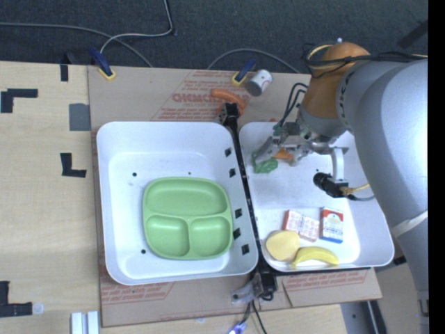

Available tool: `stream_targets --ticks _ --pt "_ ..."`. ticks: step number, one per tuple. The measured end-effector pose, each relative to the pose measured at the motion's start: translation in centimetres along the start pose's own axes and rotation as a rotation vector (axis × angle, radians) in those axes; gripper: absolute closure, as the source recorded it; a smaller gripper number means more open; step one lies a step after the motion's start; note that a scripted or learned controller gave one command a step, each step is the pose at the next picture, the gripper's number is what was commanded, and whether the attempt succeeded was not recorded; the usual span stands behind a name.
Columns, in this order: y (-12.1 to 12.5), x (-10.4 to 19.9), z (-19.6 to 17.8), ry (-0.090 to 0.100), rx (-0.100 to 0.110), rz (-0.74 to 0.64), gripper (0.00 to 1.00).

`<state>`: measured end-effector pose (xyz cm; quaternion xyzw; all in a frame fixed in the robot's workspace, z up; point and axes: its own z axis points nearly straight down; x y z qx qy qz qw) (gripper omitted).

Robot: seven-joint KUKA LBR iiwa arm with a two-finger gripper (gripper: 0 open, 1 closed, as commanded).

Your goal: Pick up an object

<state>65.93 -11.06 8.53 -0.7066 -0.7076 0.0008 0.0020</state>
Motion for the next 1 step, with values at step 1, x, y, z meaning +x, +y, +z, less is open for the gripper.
stream_targets --ticks 1 --pt "0.61 -0.30 0.08 0.006 0.017 0.001 0.00"
